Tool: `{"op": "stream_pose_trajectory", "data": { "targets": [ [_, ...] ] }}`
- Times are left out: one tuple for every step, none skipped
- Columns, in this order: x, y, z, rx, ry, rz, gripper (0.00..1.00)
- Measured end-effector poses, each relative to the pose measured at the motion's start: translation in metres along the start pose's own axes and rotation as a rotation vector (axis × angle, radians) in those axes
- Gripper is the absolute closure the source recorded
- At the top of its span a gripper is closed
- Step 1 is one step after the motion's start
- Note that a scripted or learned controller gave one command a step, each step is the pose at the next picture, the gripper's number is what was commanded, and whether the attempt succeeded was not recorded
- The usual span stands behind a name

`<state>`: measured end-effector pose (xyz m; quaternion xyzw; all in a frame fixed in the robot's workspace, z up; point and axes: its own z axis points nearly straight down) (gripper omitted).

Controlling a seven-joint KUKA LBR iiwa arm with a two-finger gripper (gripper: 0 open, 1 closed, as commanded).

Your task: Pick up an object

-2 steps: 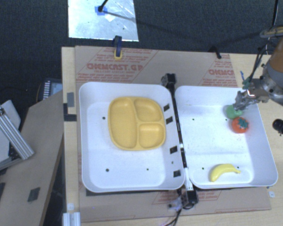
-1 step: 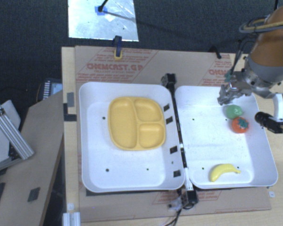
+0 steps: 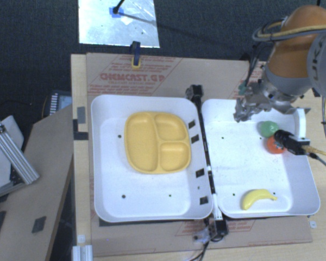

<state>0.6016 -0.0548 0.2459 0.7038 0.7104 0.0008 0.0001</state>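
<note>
Camera view looks down at a slant on the bench [image 3: 81, 145] and its two white bins; the left bin [image 3: 106, 194] carries a yellow divided plate [image 3: 156, 142] lying flat near its middle; the right bin [image 3: 233, 162] carries the loose pieces worth picking. A yellow banana [image 3: 257, 198] lies on its side near the front wall, well apart from the rest, which probably makes it the easiest to reach cleanly; a green piece [image 3: 269, 128] and an orange piece [image 3: 274, 146] sit touching or nearly so near the far right wall, partly behind a black part of the arm, so a grasp there risks pushing one against the other. The arm [image 3: 301, 42] reaches in from the right; its gripper [image 3: 244, 111] hangs at the back of the right bin, just left of the green piece; nothing shows between the fingers; whether they are spread or pressed together I cannot tell, the tips being small and dark against the bin. My judgement: the pick is not yet made, and the gripper stands nearest the green piece, so that is the likely target.
</note>
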Motion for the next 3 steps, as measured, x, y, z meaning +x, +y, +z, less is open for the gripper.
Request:
{"op": "stream_pose_trajectory", "data": {
  "targets": [
    [0.053,0.010,0.014,0.000,0.000,0.000,1.00],
    [0.105,0.030,0.016,-0.002,0.001,0.000,1.00],
    [0.160,0.044,0.009,-0.003,0.002,0.000,1.00]
  ]
}}
